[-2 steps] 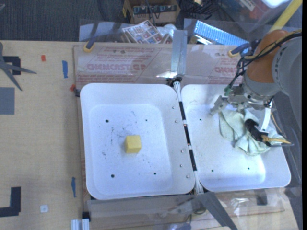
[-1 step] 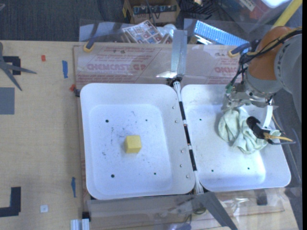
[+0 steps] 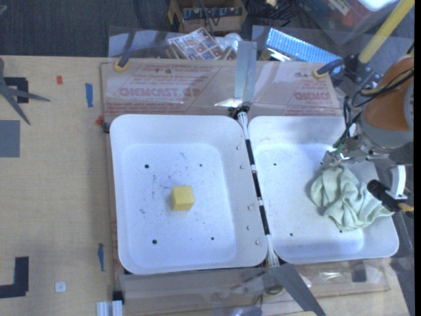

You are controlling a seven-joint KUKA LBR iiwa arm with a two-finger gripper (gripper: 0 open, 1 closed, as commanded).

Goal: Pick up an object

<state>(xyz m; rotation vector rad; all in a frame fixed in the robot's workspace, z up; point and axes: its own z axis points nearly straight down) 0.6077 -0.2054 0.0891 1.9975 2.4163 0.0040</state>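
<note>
A small yellow cube (image 3: 183, 198) lies near the middle of the left bin (image 3: 131, 143). A crumpled pale green cloth (image 3: 345, 196) sits at the right side of the right bin (image 3: 283, 143). My gripper (image 3: 339, 155) hangs over the right bin at the cloth's upper left corner, touching or just above its top fold. The arm with its orange band (image 3: 388, 107) comes in from the right and hides the cloth's far right edge. Whether the cloth is gripped is hidden.
A dark hinge strip (image 3: 255, 183) divides the two bins. Clear plastic panels (image 3: 171, 87) stand tilted behind them. Left of the bins is a wooden bench top (image 3: 52, 176) with blue tape marks and black patches. Boxes and cables crowd the far back.
</note>
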